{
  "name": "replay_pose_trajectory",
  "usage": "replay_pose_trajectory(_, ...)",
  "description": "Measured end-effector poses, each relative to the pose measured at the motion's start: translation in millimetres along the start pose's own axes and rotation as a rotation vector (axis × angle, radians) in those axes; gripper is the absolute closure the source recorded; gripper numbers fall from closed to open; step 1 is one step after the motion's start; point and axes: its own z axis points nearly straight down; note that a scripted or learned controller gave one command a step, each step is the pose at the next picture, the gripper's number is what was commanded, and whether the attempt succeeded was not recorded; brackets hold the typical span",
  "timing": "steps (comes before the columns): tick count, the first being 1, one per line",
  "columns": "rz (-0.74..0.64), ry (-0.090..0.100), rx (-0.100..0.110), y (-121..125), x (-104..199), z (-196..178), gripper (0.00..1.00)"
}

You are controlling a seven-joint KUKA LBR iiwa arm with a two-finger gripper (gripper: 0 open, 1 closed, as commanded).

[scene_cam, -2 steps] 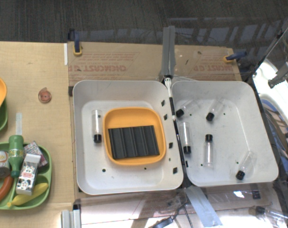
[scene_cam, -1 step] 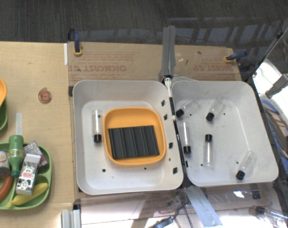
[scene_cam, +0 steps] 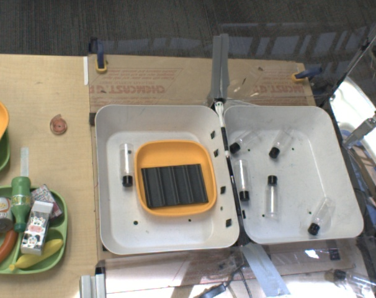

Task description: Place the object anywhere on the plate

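Wooden bench (scene_cam: pixel 45 92); cardboard (scene_cam: pixel 175 82) behind white bins (scene_cam: pixel 110 166).

At the right-hand edge a pale grey bar (scene_cam: pixel 365 129) lies at a slant, straight-sided and flat, with a lighter face along its top. Above it, thin dark lines (scene_cam: pixel 357 58) run diagonally, like rods or cables, against a bright patch. Whether either of these belongs to the robot's body cannot be told from this view: they are too small and too washed out by glare to show any casing, band, screw or marking
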Motion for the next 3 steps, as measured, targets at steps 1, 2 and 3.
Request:
replay_pose_trajectory(1,-0.109,-0.002,-0.001,17.1,-11.2,-110.2,0.00)
replay_pose_trajectory(2,-0.416,-0.001,-0.001,5.8,-3.7,-110.2,0.00)
replay_pose_trajectory(3,-0.611,-0.001,-0.001,-15.4,9.5,-110.3,0.00)
